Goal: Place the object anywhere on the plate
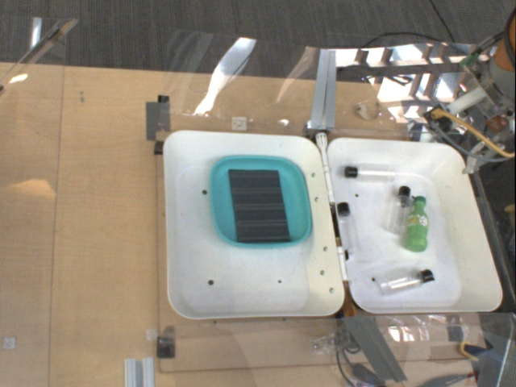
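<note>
well left of arm [492,95], green bottle [416,224] in rt bin [451,297], plate [300,184] in left bin [242,297]

place: robot lab | evidence: wooden bench [81,216]; two white bins [185,280]; clear vials [403,280]; cables [451,131]

We see two white bins, one in the left half of the frame [185,240] and one in the right half [451,289], on a tan wooden bench [81,216]. In the left bin sits a teal plate [222,208] bearing a dark grey ribbed pad [259,205]. In the right bin we see a green bottle [416,226] and clear vials with black caps [367,171]. Dark grey carpet [201,6] runs across the top of the frame.
</note>
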Controlling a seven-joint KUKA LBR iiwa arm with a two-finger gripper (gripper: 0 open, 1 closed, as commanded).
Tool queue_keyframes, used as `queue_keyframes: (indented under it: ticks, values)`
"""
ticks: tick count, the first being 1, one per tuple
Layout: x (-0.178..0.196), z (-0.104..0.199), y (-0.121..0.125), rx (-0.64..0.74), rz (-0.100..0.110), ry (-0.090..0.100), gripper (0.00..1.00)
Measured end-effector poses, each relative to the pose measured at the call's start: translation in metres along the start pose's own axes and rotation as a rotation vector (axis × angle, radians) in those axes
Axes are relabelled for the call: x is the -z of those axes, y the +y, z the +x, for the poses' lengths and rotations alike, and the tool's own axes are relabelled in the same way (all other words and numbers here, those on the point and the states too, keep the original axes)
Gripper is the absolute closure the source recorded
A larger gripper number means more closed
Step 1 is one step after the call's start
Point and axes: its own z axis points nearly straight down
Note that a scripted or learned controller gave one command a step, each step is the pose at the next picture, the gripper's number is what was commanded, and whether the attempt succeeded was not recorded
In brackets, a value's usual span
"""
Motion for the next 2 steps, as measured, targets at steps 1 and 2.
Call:
queue_keyframes:
  ticks: [1,2]
  values:
    - [0.023,-0.005,-0.003,-0.059,-0.001,0.001,0.0]
    - [0.036,-0.001,-0.001,-0.132,0.0,-0.001,0.0]
